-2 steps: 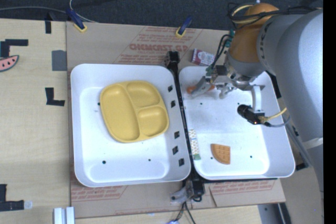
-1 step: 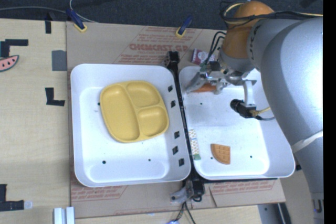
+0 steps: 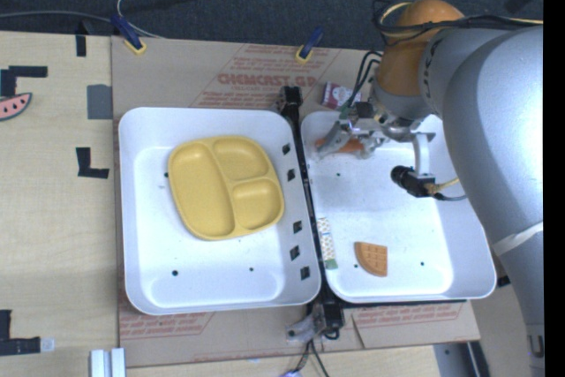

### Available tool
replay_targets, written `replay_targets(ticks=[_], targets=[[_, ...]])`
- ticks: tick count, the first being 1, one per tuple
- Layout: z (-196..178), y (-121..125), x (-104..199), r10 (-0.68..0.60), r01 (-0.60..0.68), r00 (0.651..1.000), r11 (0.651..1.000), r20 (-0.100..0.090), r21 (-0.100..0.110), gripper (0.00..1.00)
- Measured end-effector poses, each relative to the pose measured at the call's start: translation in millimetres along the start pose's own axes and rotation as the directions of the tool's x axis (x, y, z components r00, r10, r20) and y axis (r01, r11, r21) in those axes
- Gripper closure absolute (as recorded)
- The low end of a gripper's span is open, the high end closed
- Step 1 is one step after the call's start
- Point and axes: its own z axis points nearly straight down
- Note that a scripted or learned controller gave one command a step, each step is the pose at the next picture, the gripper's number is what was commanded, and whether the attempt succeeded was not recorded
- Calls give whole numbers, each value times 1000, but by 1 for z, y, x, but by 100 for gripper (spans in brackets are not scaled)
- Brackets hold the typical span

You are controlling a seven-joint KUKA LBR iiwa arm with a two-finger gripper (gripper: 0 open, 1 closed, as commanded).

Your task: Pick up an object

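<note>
My gripper is low over the far left corner of the right bin, reaching in from the right under the grey arm with its orange band. A small orange-red object lies right at the gripper, partly hidden by it; whether it is held is unclear. An orange waffle-like piece rests near the right bin's front, well apart from the gripper. In the left bin sits a yellow divided plate.
A small pink-and-white packet lies on the cardboard just behind the right bin. Black clips line the wall between the bins. Two clamps hold the cardboard's far edge. The bulky arm covers the right side.
</note>
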Motion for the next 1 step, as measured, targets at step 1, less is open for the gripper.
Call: replay_targets(ticks=[1], targets=[[-90,-57,22,2,-2,1000,1000,-3,-10,100]])
